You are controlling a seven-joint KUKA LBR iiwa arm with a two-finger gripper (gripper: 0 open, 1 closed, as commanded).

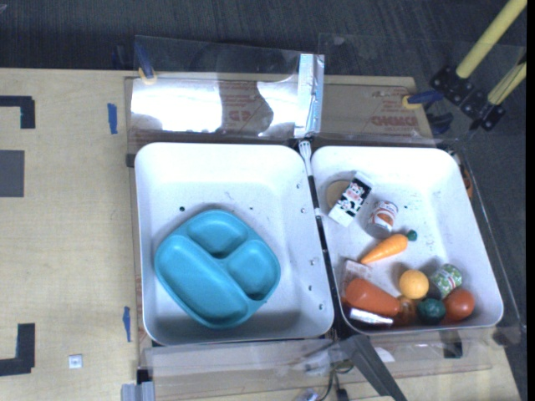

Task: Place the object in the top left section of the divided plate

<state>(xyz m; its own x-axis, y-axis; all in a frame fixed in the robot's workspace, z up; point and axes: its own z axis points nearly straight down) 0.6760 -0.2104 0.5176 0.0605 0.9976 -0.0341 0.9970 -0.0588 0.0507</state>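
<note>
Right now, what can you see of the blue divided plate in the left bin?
The blue divided plate looks like matte plastic, a rounded shape with raised ridges splitting it into three sections: one long section along its left side and two smaller ones at top and right. It lies flat and turned at an angle on the floor of the left white bin, nothing in any section, apart from the walls.

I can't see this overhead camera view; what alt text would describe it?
Two shallow white bins sit side by side on a bench: the left bin holds a blue divided plate with nothing in its sections, while the right bin holds small toy foods, among them a carrot, an orange, a cow-patterned carton and a small can.
</note>
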